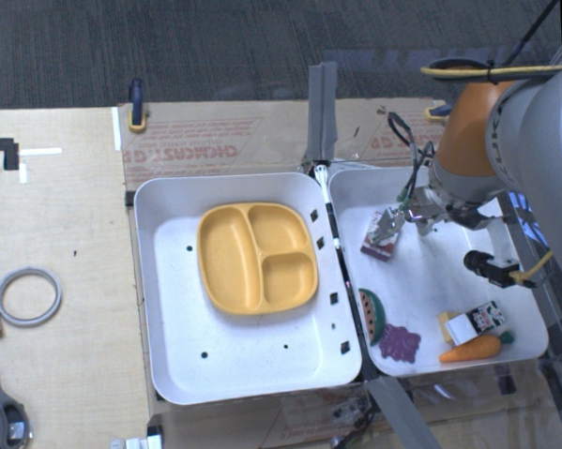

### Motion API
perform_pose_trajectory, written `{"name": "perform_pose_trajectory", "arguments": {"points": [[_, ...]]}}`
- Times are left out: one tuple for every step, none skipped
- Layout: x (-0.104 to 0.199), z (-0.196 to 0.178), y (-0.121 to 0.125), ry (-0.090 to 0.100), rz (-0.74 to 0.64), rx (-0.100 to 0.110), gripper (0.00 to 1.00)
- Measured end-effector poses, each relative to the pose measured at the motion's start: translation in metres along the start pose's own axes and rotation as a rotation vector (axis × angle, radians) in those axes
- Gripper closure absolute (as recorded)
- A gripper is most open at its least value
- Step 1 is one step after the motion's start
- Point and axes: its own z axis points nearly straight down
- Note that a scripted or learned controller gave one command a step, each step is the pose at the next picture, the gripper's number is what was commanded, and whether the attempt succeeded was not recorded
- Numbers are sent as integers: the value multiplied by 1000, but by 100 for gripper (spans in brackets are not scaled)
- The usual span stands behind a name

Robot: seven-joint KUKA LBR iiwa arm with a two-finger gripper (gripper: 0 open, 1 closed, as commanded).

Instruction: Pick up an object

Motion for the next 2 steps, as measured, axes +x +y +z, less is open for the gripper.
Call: {"name": "perform_pose_trajectory", "arguments": {"points": [[2, 0, 47, -3, -141, 0, 0], [3, -10, 49, -5, -144, -2, 100]]}}
